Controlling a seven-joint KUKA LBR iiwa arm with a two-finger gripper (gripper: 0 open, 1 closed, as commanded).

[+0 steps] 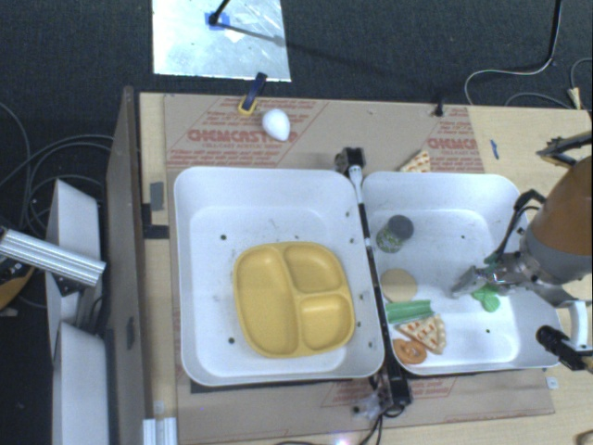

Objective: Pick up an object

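Green piece point(485, 297) in the right bin point(500, 193), toward its right side, partly under the gripper point(474, 284). Gripper low over the bin floor, touching or just above that green piece; jaws blurred, so cannot tell whether spread or pinching. Arm point(561, 230) reaching in from the right, orange band above the wrist.

Further left in the same bin: round tan disc point(399, 283) near the divider, green strip point(408, 310) just nearer, then a pizza slice point(424, 332) and a tomato-like orange slice point(409, 350) at the near left corner. Small dark cup point(397, 232) farther back, perhaps with something greenish inside.

Left bin point(213, 202) holding a yellow tray point(293, 298) with three compartments, lying flat near the middle.

Beyond the bins, on the cardboard: white egg point(276, 123), a yellow-and-dark clip point(251, 95) just left and beyond it, and a second pizza slice point(417, 162) at the far edge of the right bin.
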